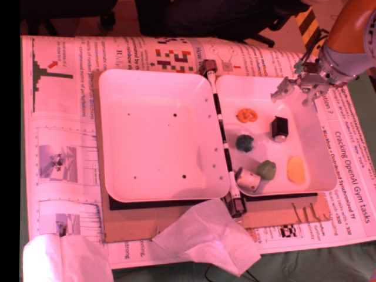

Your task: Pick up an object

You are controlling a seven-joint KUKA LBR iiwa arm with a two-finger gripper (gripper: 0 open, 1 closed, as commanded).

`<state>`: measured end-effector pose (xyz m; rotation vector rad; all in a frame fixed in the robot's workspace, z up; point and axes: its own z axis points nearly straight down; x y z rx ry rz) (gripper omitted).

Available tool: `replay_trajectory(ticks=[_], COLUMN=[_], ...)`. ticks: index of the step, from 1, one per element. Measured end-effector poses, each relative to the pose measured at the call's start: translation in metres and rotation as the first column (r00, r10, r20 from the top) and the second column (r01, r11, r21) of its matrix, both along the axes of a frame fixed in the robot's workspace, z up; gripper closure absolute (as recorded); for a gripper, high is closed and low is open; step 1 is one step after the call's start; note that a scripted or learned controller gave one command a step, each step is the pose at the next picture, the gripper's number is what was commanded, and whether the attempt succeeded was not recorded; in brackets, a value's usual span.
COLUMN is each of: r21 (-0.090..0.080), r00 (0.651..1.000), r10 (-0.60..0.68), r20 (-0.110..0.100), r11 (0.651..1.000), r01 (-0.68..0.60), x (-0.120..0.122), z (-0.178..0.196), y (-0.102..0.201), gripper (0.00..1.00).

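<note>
Candidates, right white bin [311,178]: orange pretzel-shaped piece [247,116] at 12 o'clock; small black block with a white face [279,127] toward 2; dark teal ball [244,143] at centre; green lumpy ball [267,169] at 5; flat orange oval [296,170] at 4; white cylinder with a dark end [248,180] at 7. All lie loose on the floor. My claw [298,90] hovers at the bin's 1 o'clock rim, fingers spread, pinching nothing. Status: no pick made; choosing, descent, closing and lift all remain.
</note>
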<state>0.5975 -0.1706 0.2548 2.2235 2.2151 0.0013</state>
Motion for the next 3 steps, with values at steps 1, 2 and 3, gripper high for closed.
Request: replay_trajectory(ticks=[1, 2, 3], r21=[0.000, 0.001, 0.000], r00=[1.000, 1.000, 1.000], r10=[0.000, 0.000, -0.001], r20=[0.000, -0.005, -0.007], r11=[1.000, 1.000, 1.000], r01=[0.000, 0.000, 0.001], x=[0.000, 0.001, 0.001], z=[0.000, -0.048, -0.098], y=[0.000, 0.008, -0.004], gripper=[0.00, 0.00, 0.00])
